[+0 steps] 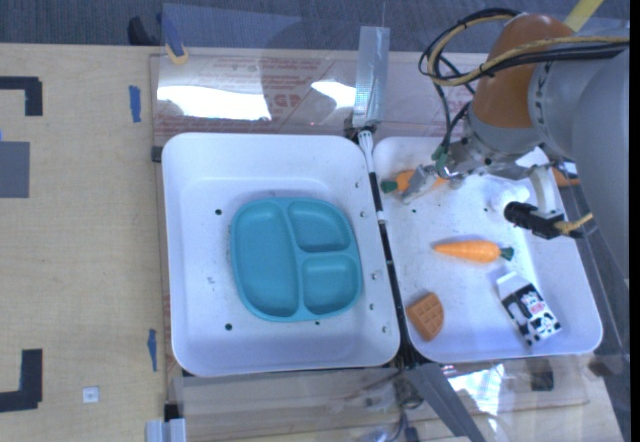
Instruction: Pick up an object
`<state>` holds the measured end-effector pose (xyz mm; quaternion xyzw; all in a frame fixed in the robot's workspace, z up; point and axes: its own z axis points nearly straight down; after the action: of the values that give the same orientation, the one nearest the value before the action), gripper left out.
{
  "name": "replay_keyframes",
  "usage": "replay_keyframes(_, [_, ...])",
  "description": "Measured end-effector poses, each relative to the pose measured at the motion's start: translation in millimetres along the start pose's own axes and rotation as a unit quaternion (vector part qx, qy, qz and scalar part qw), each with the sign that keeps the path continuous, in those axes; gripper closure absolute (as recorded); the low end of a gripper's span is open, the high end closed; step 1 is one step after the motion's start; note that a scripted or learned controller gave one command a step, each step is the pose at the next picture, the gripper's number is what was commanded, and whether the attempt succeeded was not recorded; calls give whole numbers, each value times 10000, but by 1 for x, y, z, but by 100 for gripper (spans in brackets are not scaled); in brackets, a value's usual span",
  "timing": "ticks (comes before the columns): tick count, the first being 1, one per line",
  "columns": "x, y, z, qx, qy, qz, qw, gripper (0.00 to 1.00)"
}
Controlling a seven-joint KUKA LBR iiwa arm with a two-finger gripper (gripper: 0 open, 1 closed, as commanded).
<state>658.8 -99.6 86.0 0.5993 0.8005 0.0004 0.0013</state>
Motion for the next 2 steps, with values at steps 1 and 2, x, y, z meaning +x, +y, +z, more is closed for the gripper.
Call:
replay_keyframes(1, [-19, -120, -35, 21, 5, -190, 9998, 0])
replay_keyframes(2, [-16, -118, -43, 16, 17, -213, 9998, 100])
